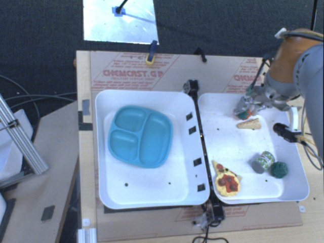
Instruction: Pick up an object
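Two white bins sit side by side on the bench; a blue divided plate lies in the left one. Over the right bin's far side, my gripper hangs above a beige wedge, its grip state I cannot tell.

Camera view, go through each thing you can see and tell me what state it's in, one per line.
Blue divided plate: flat in the left bin, nothing on it.
Pizza slice toy: lying flat, right bin, near front.
Small can: on its side, beside the dark green ball.
Tan wedge: lying flat, just below the pincer.
Pincer: low over right bin's back.
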`<state>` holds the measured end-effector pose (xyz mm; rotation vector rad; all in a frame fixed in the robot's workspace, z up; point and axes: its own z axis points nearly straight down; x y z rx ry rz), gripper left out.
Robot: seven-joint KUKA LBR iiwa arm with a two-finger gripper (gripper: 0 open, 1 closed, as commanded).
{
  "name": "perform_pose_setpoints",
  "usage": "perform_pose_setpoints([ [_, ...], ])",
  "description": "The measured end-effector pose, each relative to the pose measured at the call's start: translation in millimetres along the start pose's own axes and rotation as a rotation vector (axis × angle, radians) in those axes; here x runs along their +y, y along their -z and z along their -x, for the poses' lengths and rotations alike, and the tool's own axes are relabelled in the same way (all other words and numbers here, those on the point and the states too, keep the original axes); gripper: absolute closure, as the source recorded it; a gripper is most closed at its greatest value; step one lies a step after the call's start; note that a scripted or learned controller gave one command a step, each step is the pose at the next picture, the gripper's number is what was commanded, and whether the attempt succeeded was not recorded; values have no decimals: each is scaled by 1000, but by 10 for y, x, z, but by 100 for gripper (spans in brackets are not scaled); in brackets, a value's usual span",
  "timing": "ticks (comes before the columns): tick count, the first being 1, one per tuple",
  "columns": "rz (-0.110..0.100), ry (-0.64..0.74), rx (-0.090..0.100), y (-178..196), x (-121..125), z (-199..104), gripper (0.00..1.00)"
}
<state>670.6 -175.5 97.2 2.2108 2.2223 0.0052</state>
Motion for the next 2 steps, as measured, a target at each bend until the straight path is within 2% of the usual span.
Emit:
perform_pose_setpoints([
  [1, -3, 1, 2, -97, -692, -773, 100],
  [2, 1, 7, 7, 947, -1021, -1583, 100],
])
